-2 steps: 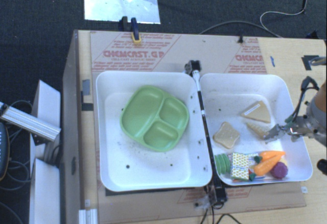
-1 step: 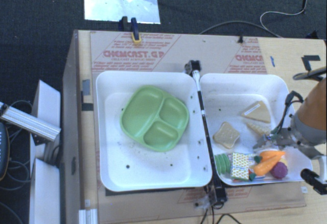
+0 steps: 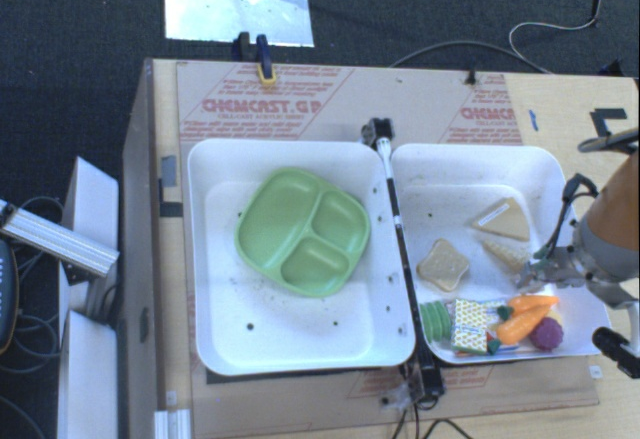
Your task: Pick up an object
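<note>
Gripper sits low by the right bin's right wall, over the crowded lower-right corner just above the orange carrot; jaw state cannot be told.

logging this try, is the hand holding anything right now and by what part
Cannot be told. The hand sits low at the right bin's right side, just above the toy carrot, but nothing shows clearly in its grip.

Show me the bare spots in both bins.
Left white bin: free floor beside and below the green sectioned plate. Right white bin: bare upper half, above the tan toast slice and pale wedges. Crowded: its lower edge, around the orange carrot, purple ball and gripper.
</note>
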Controlling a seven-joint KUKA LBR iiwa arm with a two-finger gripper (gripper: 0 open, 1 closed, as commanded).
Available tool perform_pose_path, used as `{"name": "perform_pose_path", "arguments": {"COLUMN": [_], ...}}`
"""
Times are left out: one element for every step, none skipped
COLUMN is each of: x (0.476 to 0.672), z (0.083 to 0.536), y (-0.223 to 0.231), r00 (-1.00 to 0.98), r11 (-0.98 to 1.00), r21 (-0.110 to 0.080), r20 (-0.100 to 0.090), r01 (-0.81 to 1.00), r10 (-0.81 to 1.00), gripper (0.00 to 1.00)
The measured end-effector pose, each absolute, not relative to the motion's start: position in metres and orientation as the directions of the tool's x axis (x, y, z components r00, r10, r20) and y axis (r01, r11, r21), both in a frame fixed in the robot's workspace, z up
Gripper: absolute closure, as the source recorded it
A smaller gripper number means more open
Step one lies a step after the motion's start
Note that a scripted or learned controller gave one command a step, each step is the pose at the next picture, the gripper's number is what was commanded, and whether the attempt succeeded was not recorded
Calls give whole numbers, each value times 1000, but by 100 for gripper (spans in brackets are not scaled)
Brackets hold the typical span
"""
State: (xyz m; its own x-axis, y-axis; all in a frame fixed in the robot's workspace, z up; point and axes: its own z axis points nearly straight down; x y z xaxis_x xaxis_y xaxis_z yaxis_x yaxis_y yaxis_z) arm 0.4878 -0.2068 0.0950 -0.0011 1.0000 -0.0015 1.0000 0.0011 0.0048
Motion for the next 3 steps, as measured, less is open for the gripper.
{"name": "perform_pose_path", "arguments": {"x": [488,487,488], "z": [95,84,95], "y": [-207,-206,-207], "r00": [-1,0,0], "r11": [1,0,0], "r21": [5,1,5], "r20": [-1,0,-1], "r01": [1000,1000,1000], "r10": [1000,1000,1000], "gripper": [0,0,100]}}
